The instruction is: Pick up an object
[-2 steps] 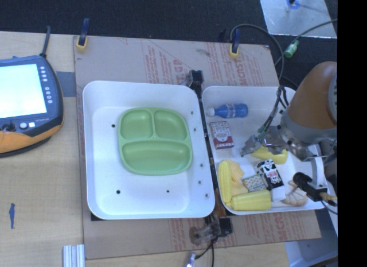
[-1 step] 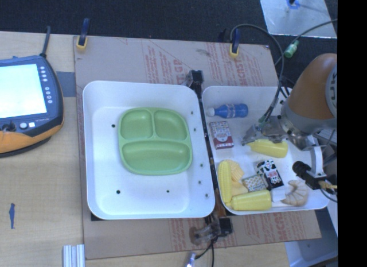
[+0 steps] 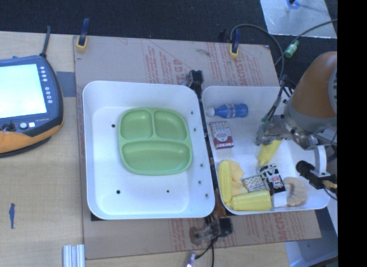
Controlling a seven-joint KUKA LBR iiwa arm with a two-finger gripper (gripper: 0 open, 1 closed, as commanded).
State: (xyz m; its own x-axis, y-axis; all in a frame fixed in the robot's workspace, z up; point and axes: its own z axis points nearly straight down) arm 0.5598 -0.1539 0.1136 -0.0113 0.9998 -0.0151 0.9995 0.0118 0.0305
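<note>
Banana (image 3: 268,152) lies in the right bin (image 3: 241,92), near its right side, long axis running upper right to lower left, its upper end under the gripper (image 3: 270,135). The gripper is right over that end; whether its fingers are spread or closed on the banana cannot be told, since the wrist hides them.

The bench is pale wood with a brown cardboard sheet (image 3: 166,56) under both bins, clamped at the back edge; dark floor lies beyond.

Around the banana: a blue bottle (image 3: 228,111) lies on its side toward the back, long axis left to right. A red box (image 3: 221,135) sits near the left wall. In front are a corn cob (image 3: 225,181), a yellow block (image 3: 250,201), a black-and-white box (image 3: 272,179) and a tan, lobed piece (image 3: 296,191), all packed close.

The left bin (image 3: 103,197) holds a green divided plate (image 3: 155,140). A tablet-like pendant (image 3: 26,102) rests at far left.
</note>
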